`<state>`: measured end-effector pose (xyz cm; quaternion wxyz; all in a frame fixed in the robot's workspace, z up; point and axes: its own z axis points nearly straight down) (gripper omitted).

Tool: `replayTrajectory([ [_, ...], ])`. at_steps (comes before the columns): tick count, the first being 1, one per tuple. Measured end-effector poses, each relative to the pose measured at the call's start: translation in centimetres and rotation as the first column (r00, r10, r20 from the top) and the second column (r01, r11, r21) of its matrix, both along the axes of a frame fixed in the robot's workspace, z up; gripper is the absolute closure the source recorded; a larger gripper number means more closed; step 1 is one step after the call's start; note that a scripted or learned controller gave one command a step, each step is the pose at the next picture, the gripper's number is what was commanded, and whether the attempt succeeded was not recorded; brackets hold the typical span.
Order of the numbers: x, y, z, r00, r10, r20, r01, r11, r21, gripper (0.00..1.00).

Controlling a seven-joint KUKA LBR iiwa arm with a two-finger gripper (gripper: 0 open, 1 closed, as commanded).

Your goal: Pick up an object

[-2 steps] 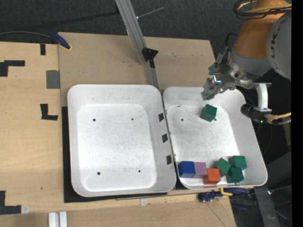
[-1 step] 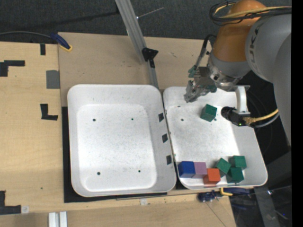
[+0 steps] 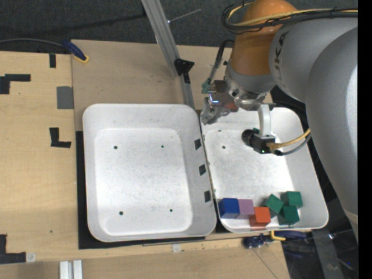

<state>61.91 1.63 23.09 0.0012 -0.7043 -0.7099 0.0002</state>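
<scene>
Small blocks lie bunched in the right bin's [image 3: 244,167] near corner: a blue block [image 3: 229,207], a pale purple block [image 3: 246,207], an orange block [image 3: 261,215] and three green blocks [image 3: 283,206]. My gripper [image 3: 211,113] hangs over the far left corner of the right bin, by the rim between the bins, well away from the blocks. I see nothing in it. The wrist and the orange band [image 3: 261,34] hide much of it.
The left bin [image 3: 142,170] sits beside the right one on the wooden bench. A slanted metal pole [image 3: 165,36] rises behind the bins, close to the gripper. Black tape marks [image 3: 58,137] and a blue-yellow clip [image 3: 77,50] lie on the left.
</scene>
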Motion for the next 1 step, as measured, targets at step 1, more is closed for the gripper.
replayTrajectory([
  [1,0.8,5.71,0.98,1.0,0.0,0.002,0.0,1.0,0.001,1.0],
])
